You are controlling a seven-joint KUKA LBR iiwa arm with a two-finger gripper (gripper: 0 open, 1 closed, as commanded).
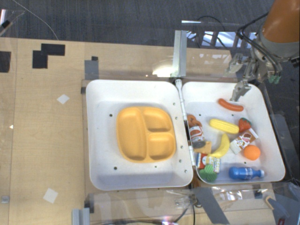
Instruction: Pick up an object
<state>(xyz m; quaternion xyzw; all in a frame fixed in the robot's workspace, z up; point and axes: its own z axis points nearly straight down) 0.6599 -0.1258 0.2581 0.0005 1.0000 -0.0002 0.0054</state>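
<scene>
Camera view: a pale wooden bench (42, 139) is seen against dark carpet (117, 8). Two white bins are borne; a yellow tray (145, 134) lies in the left bin (101, 172). Toy foods are heaped in the right bin (274, 168), and the gripper (241, 90) is poised just above a sausage (230, 105), its grip state undeterminable.

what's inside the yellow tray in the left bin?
Nothing visible: the yellow tray in the left bin shows three bare compartments. The toys lie in the right bin. The tray covers the bin floor beneath it, so that patch can't be checked.
</scene>
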